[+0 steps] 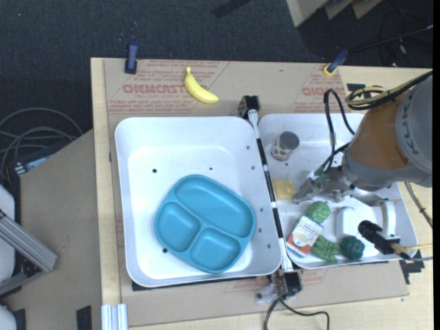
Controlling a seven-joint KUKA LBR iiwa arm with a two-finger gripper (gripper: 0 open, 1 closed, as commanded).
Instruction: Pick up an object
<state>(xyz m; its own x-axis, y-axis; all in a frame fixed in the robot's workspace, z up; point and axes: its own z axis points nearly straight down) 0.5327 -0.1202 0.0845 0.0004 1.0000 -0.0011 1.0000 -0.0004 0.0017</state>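
Green vegetable [317, 210] lies just below-left of your claw [322, 184] in the right bin [313, 130]; claw's state: cannot tell.

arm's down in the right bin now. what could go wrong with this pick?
1. Clutter: the gripper sits among a green item, a yellow piece and a small packet lying close together, so it may nudge or catch the wrong one.
2. The cables drape over the right bin near the wrist and could snag.
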